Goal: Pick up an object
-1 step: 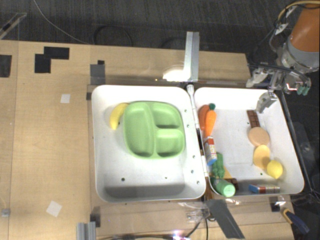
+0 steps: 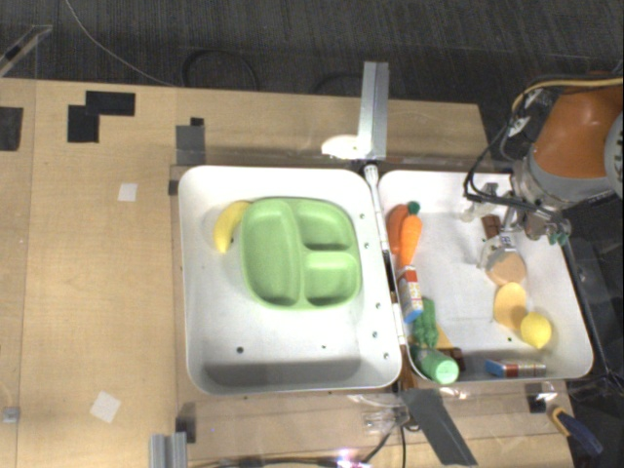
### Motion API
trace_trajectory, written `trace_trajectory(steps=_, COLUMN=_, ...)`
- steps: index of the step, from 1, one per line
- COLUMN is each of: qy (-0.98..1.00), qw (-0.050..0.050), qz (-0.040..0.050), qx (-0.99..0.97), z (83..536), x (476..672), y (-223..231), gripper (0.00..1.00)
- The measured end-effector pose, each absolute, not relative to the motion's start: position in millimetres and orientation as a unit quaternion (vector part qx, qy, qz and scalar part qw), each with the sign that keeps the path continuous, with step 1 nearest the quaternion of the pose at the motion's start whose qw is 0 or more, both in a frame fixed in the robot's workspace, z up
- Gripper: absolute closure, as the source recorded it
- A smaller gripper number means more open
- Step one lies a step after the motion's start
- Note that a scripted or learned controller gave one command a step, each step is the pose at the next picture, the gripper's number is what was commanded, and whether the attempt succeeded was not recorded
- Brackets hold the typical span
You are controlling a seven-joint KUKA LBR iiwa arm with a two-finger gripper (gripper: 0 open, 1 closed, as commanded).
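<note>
While the arm reaches in at the right of the frame, its gripper (image 2: pixel 504 252) hangs low over the right bin (image 2: pixel 453 261), just above a tan rounded piece (image 2: pixel 508 271) at centre right. Whether the fingers are open or closed cannot be told from this slant, and nothing visibly sits between them. Below that piece lie a yellow slice (image 2: pixel 507 305) and a lemon (image 2: pixel 535 331), touching each other. Along the bin's left wall rest a carrot (image 2: pixel 407 237), a small bottle (image 2: pixel 410 291) and a green bottle (image 2: pixel 432 354). The left bin (image 2: pixel 210 339) holds a green divided tray (image 2: pixel 297 252) with a banana (image 2: pixel 227 226) beside it. Judging by this, the pick is unfinished: grasping and lifting remain.
</note>
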State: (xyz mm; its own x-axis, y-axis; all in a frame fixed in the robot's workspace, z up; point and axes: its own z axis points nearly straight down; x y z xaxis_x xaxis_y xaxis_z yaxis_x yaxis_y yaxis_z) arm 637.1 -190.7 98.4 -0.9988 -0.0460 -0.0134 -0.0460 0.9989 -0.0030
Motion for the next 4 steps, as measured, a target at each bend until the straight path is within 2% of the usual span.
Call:
trace_trajectory(steps=1, qy=1.0, qw=0.006, qz=-0.0012, qx=0.012, z=88.6, x=583.8, y=-206.4, gripper=0.0)
trace_trajectory(steps=2, qy=0.998, qw=0.007, qz=-0.001, qx=0.064, z=89.9, x=544.5, y=-180.2, gripper=0.0)
trace_trajectory(steps=3, qy=0.997, qw=0.007, qz=-0.0011, qx=0.082, z=89.7, x=558.2, y=-176.4, gripper=0.0)
trace_trajectory(steps=4, qy=0.993, qw=0.008, qz=-0.0007, qx=0.116, z=90.0, x=526.3, y=-194.4, gripper=0.0)
